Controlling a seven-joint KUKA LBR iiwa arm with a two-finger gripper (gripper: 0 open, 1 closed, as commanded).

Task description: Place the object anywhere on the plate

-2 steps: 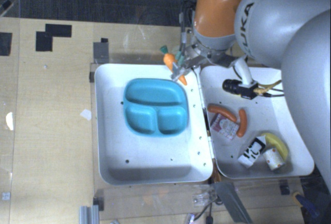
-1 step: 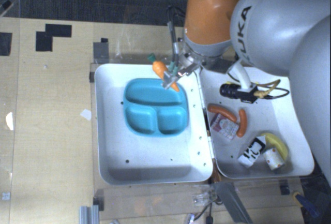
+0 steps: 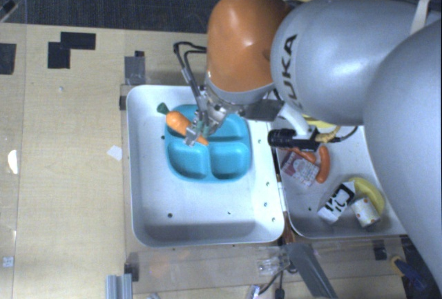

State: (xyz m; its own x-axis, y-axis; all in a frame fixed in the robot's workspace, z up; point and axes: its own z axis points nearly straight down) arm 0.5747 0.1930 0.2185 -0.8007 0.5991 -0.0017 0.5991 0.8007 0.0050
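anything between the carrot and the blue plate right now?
Nothing visible. The toy carrot already hangs over the upper left corner of the blue divided plate in the left bin, with the gripper right at it. Whether the carrot touches the plate can't be told.

A large grey KUKA arm reaches in from the right side of the view and fills the upper right. Its thick rounded link bears the black letters KUKA, running vertically. Beyond that lettering sits a broad, glossy orange band above the wrist. Below the band, a short grey wrist section narrows down to the hand, which points downward and slightly left. A thin dark cable loops beside the wrist. The slim fingers are close together at their tips, gripping something orange.
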